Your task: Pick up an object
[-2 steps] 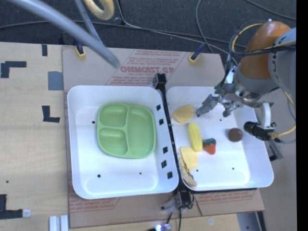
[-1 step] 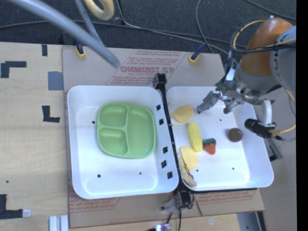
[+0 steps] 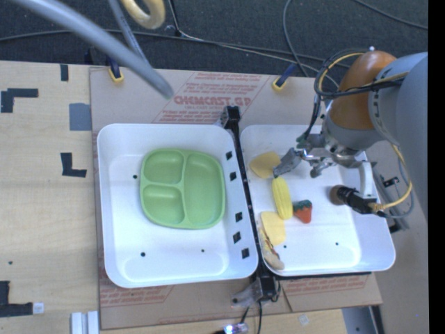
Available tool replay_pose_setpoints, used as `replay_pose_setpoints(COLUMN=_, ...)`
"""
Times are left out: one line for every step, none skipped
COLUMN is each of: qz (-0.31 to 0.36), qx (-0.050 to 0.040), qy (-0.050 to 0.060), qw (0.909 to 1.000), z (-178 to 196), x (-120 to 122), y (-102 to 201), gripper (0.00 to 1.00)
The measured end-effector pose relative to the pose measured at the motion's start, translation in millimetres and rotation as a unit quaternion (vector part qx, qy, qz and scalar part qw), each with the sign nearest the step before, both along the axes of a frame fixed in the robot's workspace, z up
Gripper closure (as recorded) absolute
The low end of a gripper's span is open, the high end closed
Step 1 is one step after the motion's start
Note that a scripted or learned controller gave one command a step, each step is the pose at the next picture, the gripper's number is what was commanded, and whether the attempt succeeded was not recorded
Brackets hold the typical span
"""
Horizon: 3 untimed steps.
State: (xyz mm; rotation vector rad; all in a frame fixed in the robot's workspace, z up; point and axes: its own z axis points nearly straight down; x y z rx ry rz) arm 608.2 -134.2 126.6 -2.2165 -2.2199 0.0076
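In the right bin lie a pale yellow piece, a yellow corn cob, a small red and green toy, another yellow piece and a brownish piece by the front left corner. My gripper hangs over the back of this bin, just right of the pale yellow piece and above the corn cob. Its fingers stand open and spread, with nothing between them. The left fingertip is close to the pale yellow piece.
The left bin holds a green divided plate. A black divider runs between the bins. Cables trail from the wrist over the right bin's right side. Grey hoses cross the top left.
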Motion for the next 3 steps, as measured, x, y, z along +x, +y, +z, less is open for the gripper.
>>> replay_pose_setpoints(qz=0.000, qx=-0.0009, qy=-0.003, qw=1.0000, z=-44, x=0, y=1, gripper=0.00)
replay_pose_setpoints(qz=0.000, qx=-0.0015, qy=-0.005, qw=1.0000, z=-31, x=1, y=0, gripper=1.00)
replay_pose_setpoints(qz=0.000, qx=-0.0003, qy=-0.005, qw=1.0000, z=21, x=12, y=2, gripper=1.00)
